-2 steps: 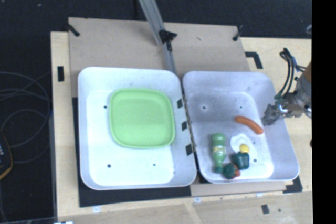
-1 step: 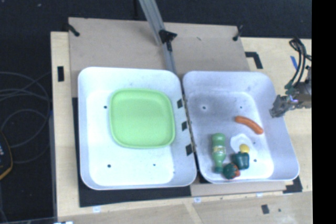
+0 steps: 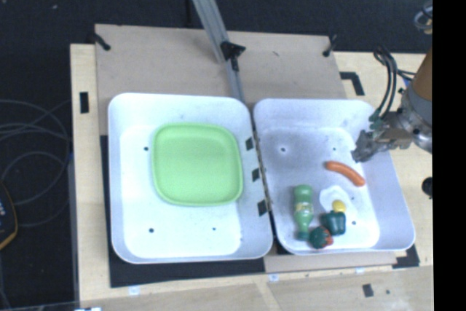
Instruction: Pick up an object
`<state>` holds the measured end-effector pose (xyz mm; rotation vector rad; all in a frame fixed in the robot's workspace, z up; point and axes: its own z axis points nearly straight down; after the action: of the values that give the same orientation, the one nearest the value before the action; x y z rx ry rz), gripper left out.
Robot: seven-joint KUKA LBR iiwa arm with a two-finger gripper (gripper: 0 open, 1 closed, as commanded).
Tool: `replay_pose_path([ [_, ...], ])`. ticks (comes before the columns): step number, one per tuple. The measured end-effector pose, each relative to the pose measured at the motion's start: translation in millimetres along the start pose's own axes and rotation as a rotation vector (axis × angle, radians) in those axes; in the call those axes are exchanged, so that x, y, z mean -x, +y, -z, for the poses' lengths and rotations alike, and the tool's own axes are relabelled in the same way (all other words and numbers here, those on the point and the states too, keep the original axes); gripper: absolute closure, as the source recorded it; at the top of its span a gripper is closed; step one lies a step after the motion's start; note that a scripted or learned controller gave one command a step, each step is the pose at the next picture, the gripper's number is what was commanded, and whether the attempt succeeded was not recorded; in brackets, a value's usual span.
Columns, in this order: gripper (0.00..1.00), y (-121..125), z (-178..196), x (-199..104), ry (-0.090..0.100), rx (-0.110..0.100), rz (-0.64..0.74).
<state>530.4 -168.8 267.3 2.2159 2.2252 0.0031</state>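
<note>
In the right bin (image 3: 306, 120) lie an orange sausage-shaped toy (image 3: 345, 172), a green bottle (image 3: 303, 210), a white fried-egg toy (image 3: 336, 196), a small toy with yellow, blue and red parts (image 3: 335, 221) and a dark green piece (image 3: 320, 237). My gripper (image 3: 366, 146) hangs over the bin's right side, just above and to the right of the orange sausage, with nothing seen between its fingers.
The left bin (image 3: 131, 156) holds a light green square plate (image 3: 196, 164). A grey metal pole (image 3: 207, 4) slants up from the back edge between the bins. Cables (image 3: 389, 80) trail behind the wrist at the right.
</note>
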Motion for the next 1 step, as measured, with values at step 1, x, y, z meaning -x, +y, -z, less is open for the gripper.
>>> replay_pose_path([
  [1, 1.00, 2.0, -13.2, -46.3, 0.000, -0.002, -0.001],
])
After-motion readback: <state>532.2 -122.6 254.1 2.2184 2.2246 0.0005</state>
